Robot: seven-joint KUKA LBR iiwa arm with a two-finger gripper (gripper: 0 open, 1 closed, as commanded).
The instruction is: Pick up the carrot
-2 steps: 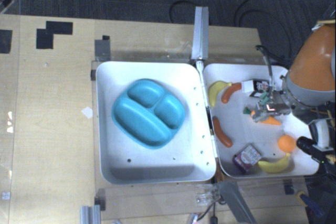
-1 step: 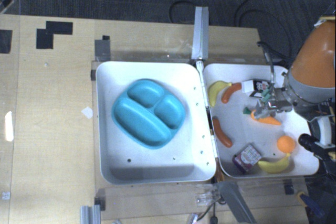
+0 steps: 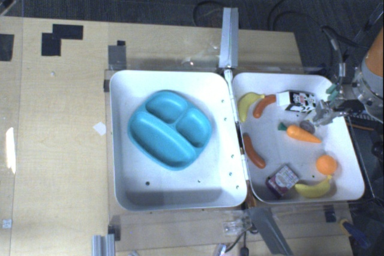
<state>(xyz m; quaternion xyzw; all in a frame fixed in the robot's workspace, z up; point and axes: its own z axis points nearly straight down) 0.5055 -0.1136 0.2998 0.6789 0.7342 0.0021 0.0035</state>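
Gripper hangs over the right bin, just at the carrot's one o'clock; whether it's apart or together I can't tell. Left bin holds a blue tray. Carrot lies mid-bin, ungrasped.

Arm: entering at the frame's right edge. Upper section shows an orange band, rounded, above a pale grey wrist housing with darker grey fittings.

Cables: thin dark leads run along the wrist's upper side, one looping outward near the housing.

Marking: small teal-green patch on the wrist's left face.

Gripper: metallic grey assembly with slim, light-coloured fingers projecting leftward from a dark, boxy mount. Finish is matt; screws too small to make out.
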